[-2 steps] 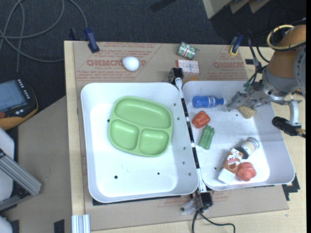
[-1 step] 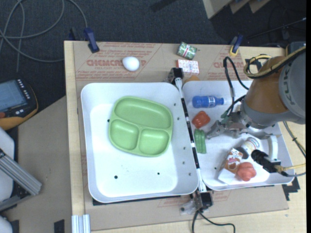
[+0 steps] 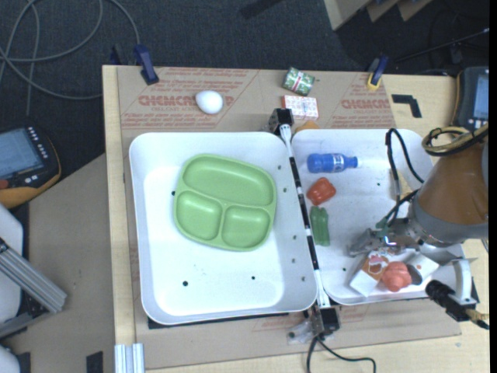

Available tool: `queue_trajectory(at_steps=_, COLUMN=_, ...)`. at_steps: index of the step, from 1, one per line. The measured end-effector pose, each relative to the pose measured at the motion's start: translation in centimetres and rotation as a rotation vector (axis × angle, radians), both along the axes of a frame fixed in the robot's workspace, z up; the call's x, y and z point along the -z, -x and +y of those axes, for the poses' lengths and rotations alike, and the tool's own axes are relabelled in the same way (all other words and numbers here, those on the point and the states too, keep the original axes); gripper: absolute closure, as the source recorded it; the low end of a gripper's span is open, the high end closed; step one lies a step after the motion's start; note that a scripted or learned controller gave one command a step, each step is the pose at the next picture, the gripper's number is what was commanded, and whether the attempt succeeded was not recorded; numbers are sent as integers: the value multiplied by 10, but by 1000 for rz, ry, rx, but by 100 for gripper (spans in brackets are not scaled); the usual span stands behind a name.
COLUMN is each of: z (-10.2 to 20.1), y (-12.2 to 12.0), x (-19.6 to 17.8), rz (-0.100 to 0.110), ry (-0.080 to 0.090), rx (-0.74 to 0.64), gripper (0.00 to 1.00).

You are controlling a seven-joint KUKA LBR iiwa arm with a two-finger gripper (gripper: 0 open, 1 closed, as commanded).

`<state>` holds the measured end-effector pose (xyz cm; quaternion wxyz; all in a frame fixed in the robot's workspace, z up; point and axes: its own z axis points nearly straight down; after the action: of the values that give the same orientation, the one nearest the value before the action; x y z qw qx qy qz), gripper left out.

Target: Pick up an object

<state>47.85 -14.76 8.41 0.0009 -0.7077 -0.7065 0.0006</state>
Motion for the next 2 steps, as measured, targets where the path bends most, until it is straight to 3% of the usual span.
queue_trajectory(at_steps=1, z=0, y=-2, x=-11, rz=-8, ry=1, rx=-1, gripper=100)
queue_trajectory(at_steps=2, z=63, y=-35, x=-112, rz=-3, ry=0, rx=-3, gripper=100)
